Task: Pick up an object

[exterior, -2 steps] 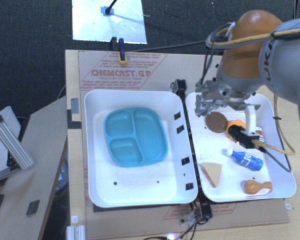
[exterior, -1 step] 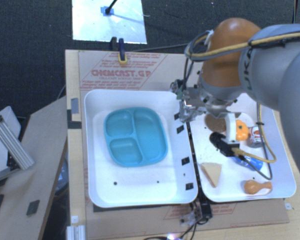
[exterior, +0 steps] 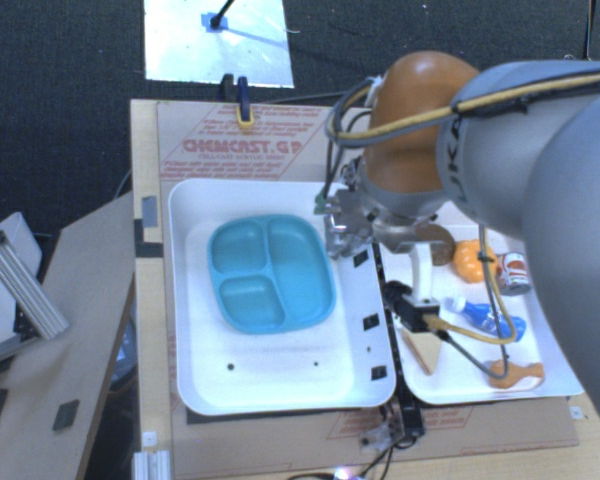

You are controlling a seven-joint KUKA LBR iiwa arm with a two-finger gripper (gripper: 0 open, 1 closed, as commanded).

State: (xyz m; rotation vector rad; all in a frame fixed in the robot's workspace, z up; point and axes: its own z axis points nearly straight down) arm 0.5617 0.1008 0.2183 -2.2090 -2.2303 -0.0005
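The arm [exterior: 540,148] reaches in from the right, its orange band [exterior: 420,118] above the far part of the right bin [exterior: 460,390]. The end effector [exterior: 345,230] hangs over the far right corner of the left bin [exterior: 195,368], close to the wall where the two bins meet. Seen from above, it sits just beside the far right edge of the plate [exterior: 272,273]. I cannot tell whether it touches the plate. I also cannot tell whether the end effector is open or closed, and nothing can be seen held in it.

The plate is blue with three compartments. It lies flat in the middle of the left bin, slightly turned. A few small black squares [exterior: 372,320] sit along that bin's right wall.

The other things lie in the right bin. An orange ball [exterior: 467,261] rests toward the far side, and a red and white can [exterior: 513,273] lies just beside it on the right. A brown thing [exterior: 440,246] shows to the left of the ball, partly hidden by the arm. A blue and white tube [exterior: 485,318] lies on its side nearer the middle. A tan wedge [exterior: 420,350] sits near the bin's left wall, and an orange-brown thing [exterior: 515,373] lies at the near right.

Both bins rest on a tan sheet with red lettering [exterior: 240,148] on the table [exterior: 145,318]. A blue clamp [exterior: 242,103] grips the sheet's far edge.
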